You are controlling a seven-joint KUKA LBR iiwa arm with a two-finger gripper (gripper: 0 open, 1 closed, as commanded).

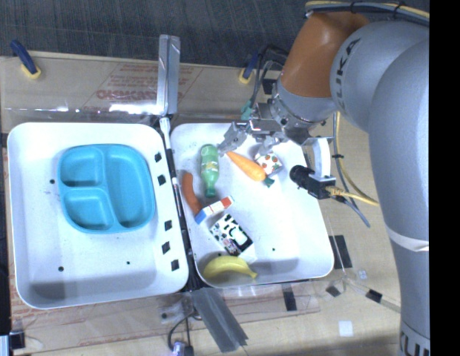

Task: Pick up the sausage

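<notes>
The sausage (189,192) is a short reddish-brown link lying lengthwise by the left wall of the right bin (304,236). A green bottle (208,168) lies just to its right. My gripper (247,137) hangs over the bin's back part, up and to the right of the sausage and apart from it. It is just above the thick end of an orange carrot (247,166). Its fingers are spread open with nothing between them.
Also in the right bin are a red, white and blue box (213,210), a black-and-white carton (231,234), a banana (228,268) at the front wall, and a small colourful toy (268,165). The left bin (30,265) holds a blue divided plate (107,186).
</notes>
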